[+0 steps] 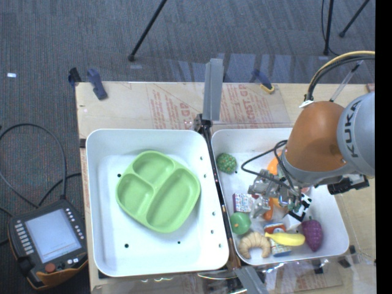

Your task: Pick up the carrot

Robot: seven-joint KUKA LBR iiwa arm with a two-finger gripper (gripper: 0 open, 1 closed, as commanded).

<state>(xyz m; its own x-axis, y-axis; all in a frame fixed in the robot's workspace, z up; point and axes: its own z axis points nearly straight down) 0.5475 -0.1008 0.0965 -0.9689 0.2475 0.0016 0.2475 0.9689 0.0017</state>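
While I watch from above, my grey arm with its orange band (315, 136) hangs low over the right-hand white bin (245, 141), its claw (278, 195) down among the toys; I cannot tell how the claw is set. My orange carrot (272, 166) peeks out just beside the wrist, mostly hidden by it. Near the claw lie a green apple (239, 223), a tan croissant (255, 244), a yellow banana (286, 239) and purple grapes (312, 233). Across on the worktop (141, 106), the left bin (98, 164) carries a green divided plate (158, 190).
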